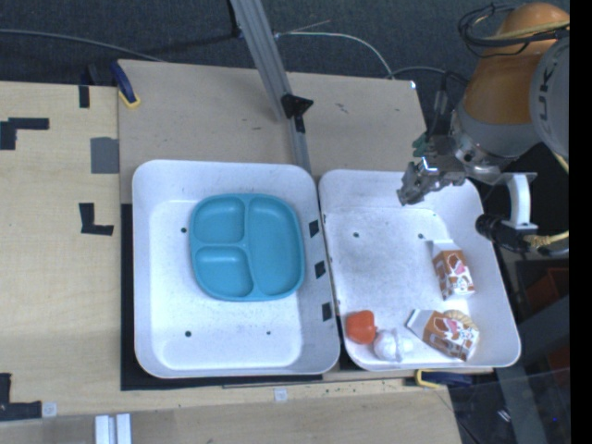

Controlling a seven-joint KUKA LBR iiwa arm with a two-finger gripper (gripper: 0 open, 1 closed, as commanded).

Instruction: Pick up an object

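- A white lump (388, 346) and an orange piece (360, 326) lie touching at the right bin's (370, 202) near edge, toward its near-left corner.
- A packet (450, 333) lies beside them in the near-right corner, long axis running along the near edge, slightly slanted.
- A second packet (453, 274) sits by the right edge, long axis running near to far.
- A blue divided plate (247, 247) lies in the middle of the left bin (153, 340).
- The tool (413, 190) hangs over the right bin's far edge, nothing between its fingers; I cannot tell how wide they stand.
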